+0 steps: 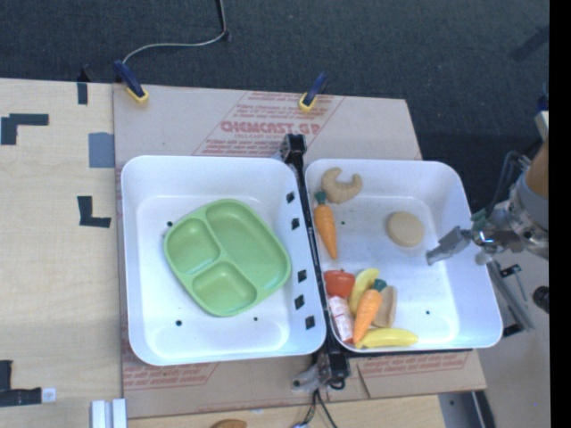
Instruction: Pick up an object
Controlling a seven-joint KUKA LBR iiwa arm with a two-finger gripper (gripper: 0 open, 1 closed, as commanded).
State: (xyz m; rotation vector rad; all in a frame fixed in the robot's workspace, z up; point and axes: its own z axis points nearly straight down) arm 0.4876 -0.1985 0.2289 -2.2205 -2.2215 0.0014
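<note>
Gripper (453, 242) at right bin (446, 181) right edge, finger state unclear, nothing visibly held. Nearest target: tan round piece (405, 229), just left. Risk: smooth dome slips out; descent clips bin wall.

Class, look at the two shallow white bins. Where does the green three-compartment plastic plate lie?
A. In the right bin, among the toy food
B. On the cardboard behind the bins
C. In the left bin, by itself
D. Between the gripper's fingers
C: the green three-compartment plastic plate lies flat in the left white bin, while the toy food, such as the orange toy carrot, sits in the right white bin.
</note>
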